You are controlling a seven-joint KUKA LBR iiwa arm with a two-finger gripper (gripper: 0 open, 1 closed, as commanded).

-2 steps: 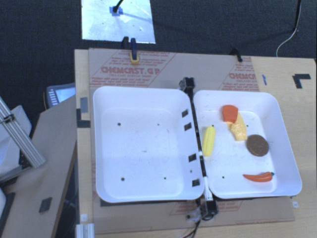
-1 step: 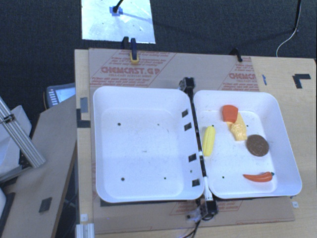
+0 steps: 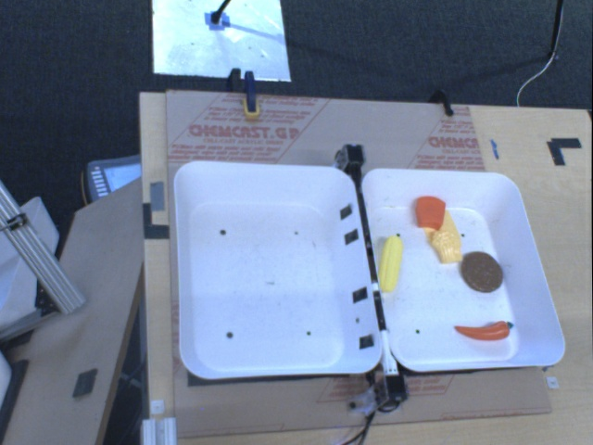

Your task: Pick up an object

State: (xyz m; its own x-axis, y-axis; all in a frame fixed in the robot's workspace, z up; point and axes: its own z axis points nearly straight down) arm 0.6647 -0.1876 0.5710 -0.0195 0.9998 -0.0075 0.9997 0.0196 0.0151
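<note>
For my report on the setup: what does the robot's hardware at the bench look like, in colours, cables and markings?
Two shallow white bins, left and right, have rounded corners and are joined by black clips. They sit on a brown board with red lettering, held by a blue and yellow clamp. A thin pale cable runs behind.

Thin dark cable [image 3: 560,17], paler lower end
</note>
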